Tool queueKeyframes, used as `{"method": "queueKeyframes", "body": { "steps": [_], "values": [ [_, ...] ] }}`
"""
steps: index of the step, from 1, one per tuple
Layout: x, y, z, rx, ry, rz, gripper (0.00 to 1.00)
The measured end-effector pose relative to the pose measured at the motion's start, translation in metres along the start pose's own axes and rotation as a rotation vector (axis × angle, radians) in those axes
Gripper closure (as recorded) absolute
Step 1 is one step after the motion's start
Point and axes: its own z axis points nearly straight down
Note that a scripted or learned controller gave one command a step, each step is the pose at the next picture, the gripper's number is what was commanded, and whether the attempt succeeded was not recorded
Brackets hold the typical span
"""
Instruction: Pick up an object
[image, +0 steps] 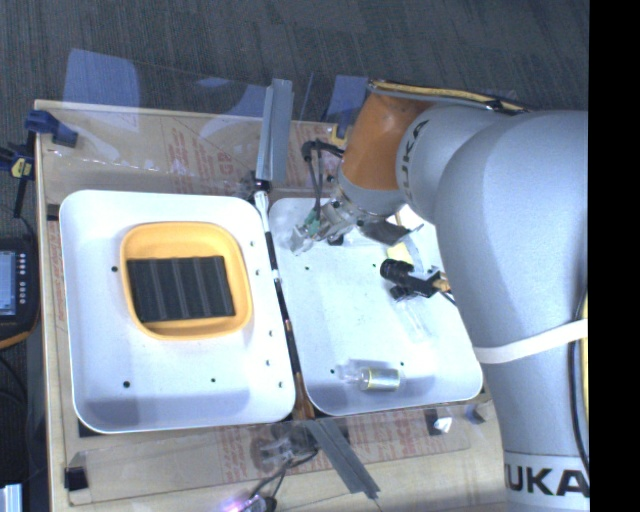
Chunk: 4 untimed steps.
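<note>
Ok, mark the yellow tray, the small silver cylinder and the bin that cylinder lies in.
yellow tray (182, 287): camera view, its dark ribbed centre.
small silver cylinder (378, 378): camera view, mid-body.
bin (340, 320): camera view, bare floor.

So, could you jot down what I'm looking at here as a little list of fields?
left bin: holds a yellow tray with a dark ribbed insert
right bin: holds a small clear-and-silver object near its front edge
arm: grey with an orange band, reaching in from the right
gripper: at the right bin's far left corner, well apart from the object
holding anything: can't tell
</note>
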Motion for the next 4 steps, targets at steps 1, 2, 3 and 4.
{"method": "queueKeyframes", "body": {
  "steps": [1, 2, 3, 4],
  "values": [
    [-0.023, -0.017, -0.052, -0.002, 0.008, 0.094, 1.00],
    [-0.020, -0.036, -0.142, -0.003, 0.008, 0.155, 1.00],
    [-0.078, -0.034, -0.152, -0.001, 0.009, 0.209, 1.00],
    [-0.036, -0.016, -0.070, 0.002, 0.011, 0.177, 1.00]
  ]
}}
